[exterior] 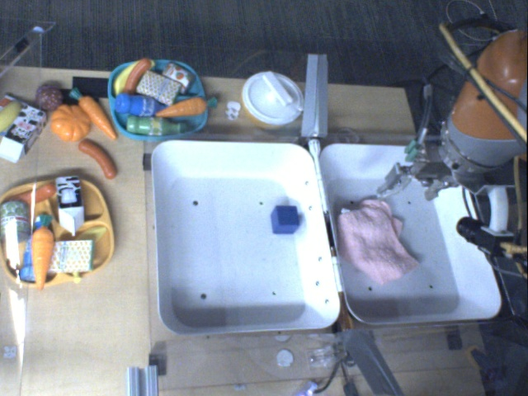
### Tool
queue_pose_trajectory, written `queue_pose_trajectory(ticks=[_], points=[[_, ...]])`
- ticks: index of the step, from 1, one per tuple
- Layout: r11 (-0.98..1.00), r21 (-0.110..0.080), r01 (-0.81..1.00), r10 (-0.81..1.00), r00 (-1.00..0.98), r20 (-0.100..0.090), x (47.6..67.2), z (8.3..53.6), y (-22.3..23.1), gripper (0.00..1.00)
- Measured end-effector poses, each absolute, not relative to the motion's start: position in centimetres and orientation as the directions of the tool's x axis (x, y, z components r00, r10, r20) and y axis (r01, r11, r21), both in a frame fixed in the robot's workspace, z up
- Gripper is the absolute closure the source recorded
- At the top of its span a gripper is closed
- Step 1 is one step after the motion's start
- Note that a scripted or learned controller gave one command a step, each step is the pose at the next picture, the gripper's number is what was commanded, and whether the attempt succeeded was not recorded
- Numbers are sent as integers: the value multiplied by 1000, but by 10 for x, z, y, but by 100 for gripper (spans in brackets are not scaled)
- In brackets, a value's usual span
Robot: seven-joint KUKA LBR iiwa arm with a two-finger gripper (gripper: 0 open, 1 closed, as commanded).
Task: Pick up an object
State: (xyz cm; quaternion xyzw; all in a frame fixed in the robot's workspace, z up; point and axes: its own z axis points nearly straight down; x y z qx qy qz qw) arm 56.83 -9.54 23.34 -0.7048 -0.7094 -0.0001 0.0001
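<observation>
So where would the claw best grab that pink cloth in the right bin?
Probably from straight above, pinching the raised, bunched fold near the upper end of the pink cloth. It lies crumpled and mostly flat in the right bin, so its sides offer nothing firm.

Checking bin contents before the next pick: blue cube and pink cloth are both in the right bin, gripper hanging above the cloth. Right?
Not quite. The camera view shows the blue cube alone in the left bin, not the right one. The pink cloth does lie in the right bin, and the gripper is above the cloth's upper edge, with nothing between its fingers.
</observation>
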Motion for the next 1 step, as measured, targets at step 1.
queue_pose_trajectory(ticks=[1], points=[[85,12,996,996,-85,-2,567,98,-115,0]])
